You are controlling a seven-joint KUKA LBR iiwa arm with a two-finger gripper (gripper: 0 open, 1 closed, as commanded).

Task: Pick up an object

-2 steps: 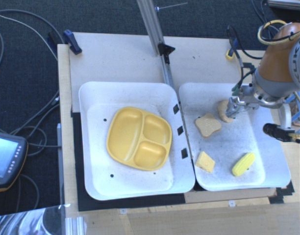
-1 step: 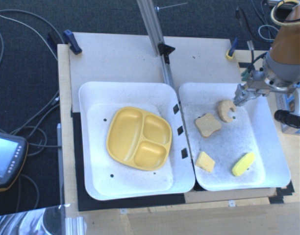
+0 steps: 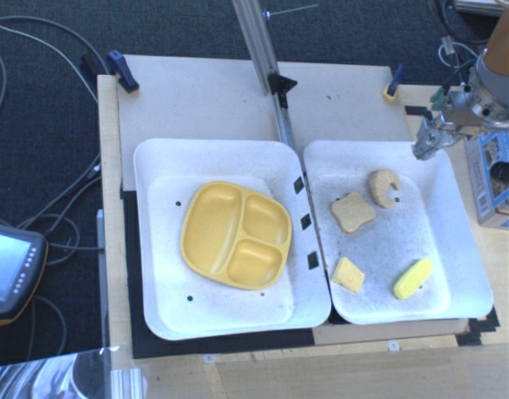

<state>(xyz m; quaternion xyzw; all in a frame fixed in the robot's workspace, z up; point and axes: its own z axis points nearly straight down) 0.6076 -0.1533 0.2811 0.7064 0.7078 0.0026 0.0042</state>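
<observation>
Two white bins on a worktop, five things in them.
Left bin (image 3: 155, 223): one yellow tray (image 3: 235, 234) with three compartments. Right bin (image 3: 454, 214): four food pieces, namely one bagel (image 3: 383, 188), one toast slice (image 3: 353, 212), one cheese wedge (image 3: 349, 274), one corn cob (image 3: 412, 278).

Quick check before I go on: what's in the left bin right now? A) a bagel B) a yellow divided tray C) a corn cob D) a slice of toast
B: the yellow tray lies alone in the left bin; the toast, bagel and corn are all in the right bin.
</observation>
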